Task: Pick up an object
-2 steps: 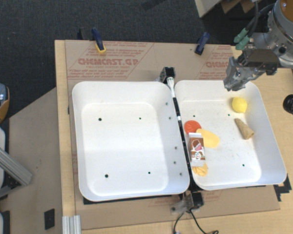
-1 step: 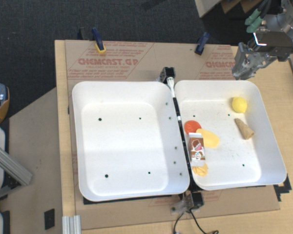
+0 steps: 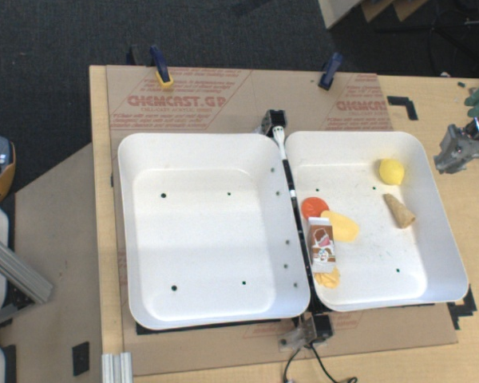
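Five small items lie in the right-hand bin [image 3: 431, 278], and any of them could serve as the object to pick up. A yellow ball [image 3: 391, 171], perhaps a toy lemon, sits near the bin's far right corner, apart from everything else. It looks light and smooth, so it may roll away from a pinch unless it is gripped across its widest part. Just nearer the camera, by the right wall, lies a tan cone [image 3: 399, 211] on its side. It appears stiff and light, and its taper could let it squirt out of a grip, so the thicker end looks the safer hold.

Against the bin's left wall is a cluster that touches or overlaps: an orange-red disc [image 3: 314, 207], a flat yellow piece [image 3: 343, 227] beside it, and a small printed packet [image 3: 322, 246] lying lengthwise along the wall, with another scrap of yellow [image 3: 327, 278] at its near end. These look thin and flat, hard to get under, and crowded by the wall.

The left-hand bin [image 3: 144, 154] stands alongside, its rim touching the other. Both rest on a brown board [image 3: 247, 94] on the desk.

The robot's jaws [image 3: 458, 148] hang at the desk's right edge, outside the right bin and beyond its far right corner. Whether they are apart or together I cannot tell.
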Robot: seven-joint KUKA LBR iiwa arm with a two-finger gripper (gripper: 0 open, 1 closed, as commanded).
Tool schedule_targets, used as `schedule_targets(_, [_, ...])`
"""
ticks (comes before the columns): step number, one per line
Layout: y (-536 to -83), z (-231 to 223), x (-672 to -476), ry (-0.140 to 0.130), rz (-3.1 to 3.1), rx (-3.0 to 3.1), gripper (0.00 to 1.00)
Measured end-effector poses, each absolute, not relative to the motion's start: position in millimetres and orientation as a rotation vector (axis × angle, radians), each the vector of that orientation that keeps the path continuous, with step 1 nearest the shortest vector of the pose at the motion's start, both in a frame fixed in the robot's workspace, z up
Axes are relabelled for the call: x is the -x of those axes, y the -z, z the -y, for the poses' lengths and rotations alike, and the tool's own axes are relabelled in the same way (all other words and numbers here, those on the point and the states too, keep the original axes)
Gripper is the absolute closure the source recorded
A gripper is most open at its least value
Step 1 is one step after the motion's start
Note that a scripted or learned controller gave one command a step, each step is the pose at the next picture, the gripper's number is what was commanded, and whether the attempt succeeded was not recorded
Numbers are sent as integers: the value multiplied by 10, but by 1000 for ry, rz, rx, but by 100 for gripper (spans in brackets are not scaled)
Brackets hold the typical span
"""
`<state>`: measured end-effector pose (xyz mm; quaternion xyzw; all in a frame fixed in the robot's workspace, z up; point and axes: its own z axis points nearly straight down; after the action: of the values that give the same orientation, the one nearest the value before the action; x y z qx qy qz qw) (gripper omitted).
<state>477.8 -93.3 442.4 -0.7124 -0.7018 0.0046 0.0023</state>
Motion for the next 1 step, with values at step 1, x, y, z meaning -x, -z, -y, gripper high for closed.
schedule_targets(1, [-5411,915,-4797,12,2230,2229,100])
